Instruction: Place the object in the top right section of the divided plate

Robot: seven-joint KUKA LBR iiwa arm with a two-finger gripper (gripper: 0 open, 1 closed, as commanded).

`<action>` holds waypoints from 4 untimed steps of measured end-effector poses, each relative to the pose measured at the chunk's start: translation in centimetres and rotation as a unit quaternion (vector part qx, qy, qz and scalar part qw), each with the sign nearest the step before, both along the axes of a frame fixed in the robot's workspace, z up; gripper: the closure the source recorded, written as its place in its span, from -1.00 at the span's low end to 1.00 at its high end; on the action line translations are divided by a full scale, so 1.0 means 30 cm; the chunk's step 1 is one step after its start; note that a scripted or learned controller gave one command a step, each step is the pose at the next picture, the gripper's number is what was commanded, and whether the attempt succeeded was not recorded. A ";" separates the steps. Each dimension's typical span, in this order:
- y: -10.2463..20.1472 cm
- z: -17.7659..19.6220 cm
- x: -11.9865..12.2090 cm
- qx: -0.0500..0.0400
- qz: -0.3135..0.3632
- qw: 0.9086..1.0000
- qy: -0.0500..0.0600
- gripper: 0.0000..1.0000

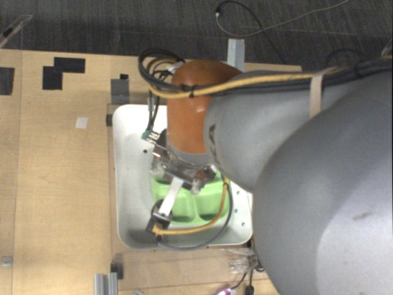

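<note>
Camera view: nearest the lens, the grey arm (307, 183) covers the right side. Beyond it the gripper (178, 180) hangs directly above the green divided plate (206, 204) inside the white bin (126, 165); its grip state cannot be told.

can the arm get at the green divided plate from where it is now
Probably yes. The arm's wrist hangs right over the green divided plate in the white bin, with nothing visible between them. The arm covers much of the plate, so I cannot tell which section it is over.
</note>
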State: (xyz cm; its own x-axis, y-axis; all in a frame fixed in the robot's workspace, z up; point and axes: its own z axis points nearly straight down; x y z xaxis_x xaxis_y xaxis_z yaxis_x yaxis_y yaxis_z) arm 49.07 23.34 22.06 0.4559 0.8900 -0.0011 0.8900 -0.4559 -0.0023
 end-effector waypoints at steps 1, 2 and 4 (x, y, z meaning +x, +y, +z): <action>0.005 0.301 0.047 0.001 0.276 0.961 -0.003 -1.00; 0.009 0.336 0.049 0.001 0.279 0.960 -0.004 1.00; -0.173 0.274 -0.004 0.000 0.392 0.920 -0.002 -1.00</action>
State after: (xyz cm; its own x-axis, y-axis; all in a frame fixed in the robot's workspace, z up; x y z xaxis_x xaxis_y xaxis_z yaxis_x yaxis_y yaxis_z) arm 48.96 18.16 30.28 -0.3259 0.9454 -0.0002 0.9454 0.3259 0.0019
